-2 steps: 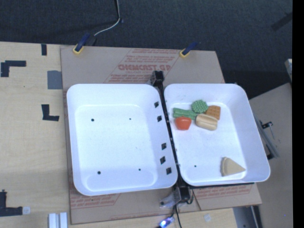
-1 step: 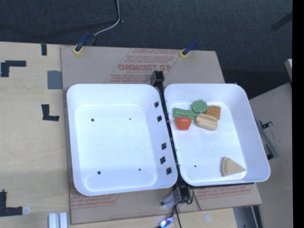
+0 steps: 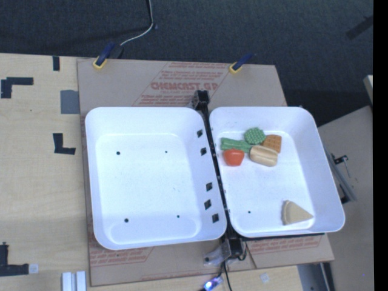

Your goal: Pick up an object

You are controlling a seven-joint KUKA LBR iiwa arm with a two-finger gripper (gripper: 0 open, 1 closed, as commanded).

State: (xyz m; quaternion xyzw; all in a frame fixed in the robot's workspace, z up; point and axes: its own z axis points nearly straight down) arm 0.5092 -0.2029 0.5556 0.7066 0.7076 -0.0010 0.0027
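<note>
Little here can be tied to the robot's body with any certainty. Well above and to the right of the shallow white plastic bin on the right (image 3: 319, 139), a dim grey straight bar (image 3: 359, 27) slants across the dark blue floor. It is blurred, with no band, screw or marking to read on it, and whether it is part of the arm cannot be told. Nearer that bin's upper right corner, a pale, flat-edged strip (image 3: 368, 90) stands at the frame's edge. Its surface is plain and off-white, and what it belongs to is also unclear.
</note>
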